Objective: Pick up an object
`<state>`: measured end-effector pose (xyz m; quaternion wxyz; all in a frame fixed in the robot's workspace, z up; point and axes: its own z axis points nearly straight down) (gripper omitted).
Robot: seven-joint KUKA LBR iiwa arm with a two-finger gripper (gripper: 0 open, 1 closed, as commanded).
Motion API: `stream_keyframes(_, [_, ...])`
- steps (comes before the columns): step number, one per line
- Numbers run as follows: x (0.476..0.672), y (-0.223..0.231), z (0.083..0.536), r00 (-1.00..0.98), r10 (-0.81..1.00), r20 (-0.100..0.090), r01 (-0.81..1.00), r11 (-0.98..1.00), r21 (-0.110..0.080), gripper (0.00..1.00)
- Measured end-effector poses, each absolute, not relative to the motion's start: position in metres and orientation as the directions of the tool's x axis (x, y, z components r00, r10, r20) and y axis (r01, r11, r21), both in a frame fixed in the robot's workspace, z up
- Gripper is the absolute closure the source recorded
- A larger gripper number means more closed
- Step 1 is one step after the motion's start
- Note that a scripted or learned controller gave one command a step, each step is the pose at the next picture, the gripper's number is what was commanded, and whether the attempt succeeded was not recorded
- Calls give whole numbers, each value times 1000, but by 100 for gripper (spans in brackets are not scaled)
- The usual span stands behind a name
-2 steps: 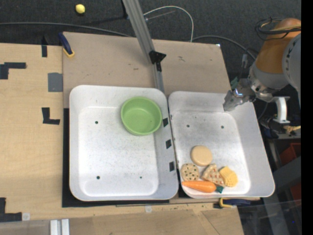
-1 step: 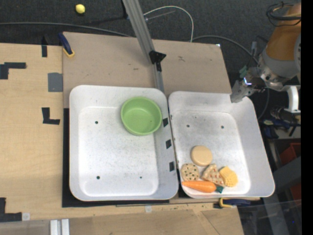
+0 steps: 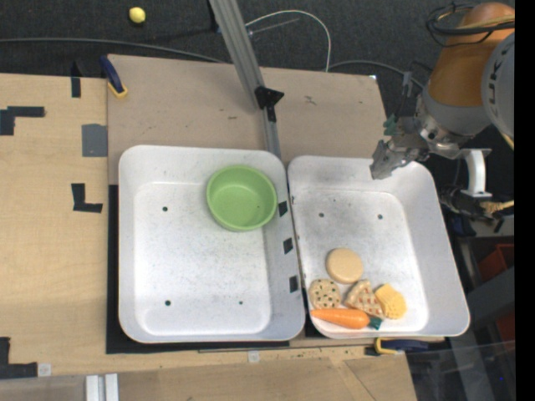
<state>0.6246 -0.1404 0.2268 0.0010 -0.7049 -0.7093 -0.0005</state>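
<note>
My gripper (image 3: 383, 167) hangs over the far right rim of the right bin (image 3: 435, 224), with nothing seen between its fingers. Toy food lies clustered in that bin's near corner: a round tan biscuit (image 3: 344, 266), a brown waffle cookie (image 3: 324, 293), a pizza-like wedge (image 3: 362, 295), a yellow corn piece (image 3: 391, 301) and an orange carrot (image 3: 340, 317). A green bowl (image 3: 242, 196) sits upright in the far right part of the left bin (image 3: 150, 249). The gripper is well apart from all of these.
A grey metal pole (image 3: 242, 48) slants from the top down to the gap between the bins. Cables (image 3: 301, 23) trail over the dark floor behind the bench. A small yellow ball (image 3: 136, 14) lies at the far left. A blue and yellow clamp (image 3: 113, 78) grips the board's corner.
</note>
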Motion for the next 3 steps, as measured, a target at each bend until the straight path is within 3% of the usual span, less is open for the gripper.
stream_keyframes(3, [588,5,227,-7,1000,2,1000,7,-2,100])
